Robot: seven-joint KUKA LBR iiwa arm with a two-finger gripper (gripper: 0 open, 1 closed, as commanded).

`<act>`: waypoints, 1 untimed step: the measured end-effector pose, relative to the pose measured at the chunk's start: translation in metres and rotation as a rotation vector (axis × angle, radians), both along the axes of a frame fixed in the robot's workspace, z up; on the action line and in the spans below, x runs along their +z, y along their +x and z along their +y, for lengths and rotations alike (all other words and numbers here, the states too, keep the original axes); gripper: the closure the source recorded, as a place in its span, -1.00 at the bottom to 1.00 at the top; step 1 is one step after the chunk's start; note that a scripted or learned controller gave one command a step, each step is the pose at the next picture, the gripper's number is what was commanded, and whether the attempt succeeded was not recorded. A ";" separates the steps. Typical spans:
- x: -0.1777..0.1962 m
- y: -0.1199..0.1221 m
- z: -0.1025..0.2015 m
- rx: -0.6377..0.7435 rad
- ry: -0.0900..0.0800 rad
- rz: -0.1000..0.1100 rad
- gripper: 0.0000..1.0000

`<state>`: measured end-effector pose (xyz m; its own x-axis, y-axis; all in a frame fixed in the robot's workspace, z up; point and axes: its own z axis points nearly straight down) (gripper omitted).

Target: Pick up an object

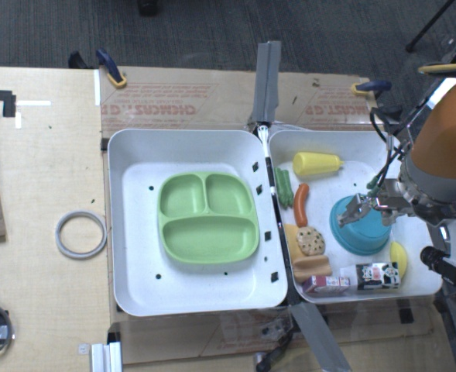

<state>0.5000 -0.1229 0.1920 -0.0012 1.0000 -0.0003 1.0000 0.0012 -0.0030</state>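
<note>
Tape ring [81,233]: lying loose on the bench [42,169], well clear of both bins and seemingly no part of this job.
Left bin [127,208]: holding a green divided tray [209,217] flat in its middle, probably waiting as the drop spot.
Divider edge: a green bean-like piece [282,185] and an orange carrot-like piece [300,204] are lying side by side along the right bin's left wall.
Right bin [344,142]: crowding the pickable toys together, with a yellow piece [316,163] near the back and a cookie [310,241] resting on a bread-like block [310,266].
Front row: a small box [326,283] and a cow-patterned carton [379,274] are lying near the front wall, a yellow banana-like piece [398,258] beside them.
Blue bowl [360,225]: sitting upright in the right bin, the likeliest target, since the tool is hanging right over its rim.
Gripper [359,210]: reaching in from the right above the bowl's left rim; I cannot tell whether it is apart or together, nor whether it is touching the bowl.
</note>
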 end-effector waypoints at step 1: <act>-0.075 0.035 -0.012 0.094 -0.011 -0.034 -1.00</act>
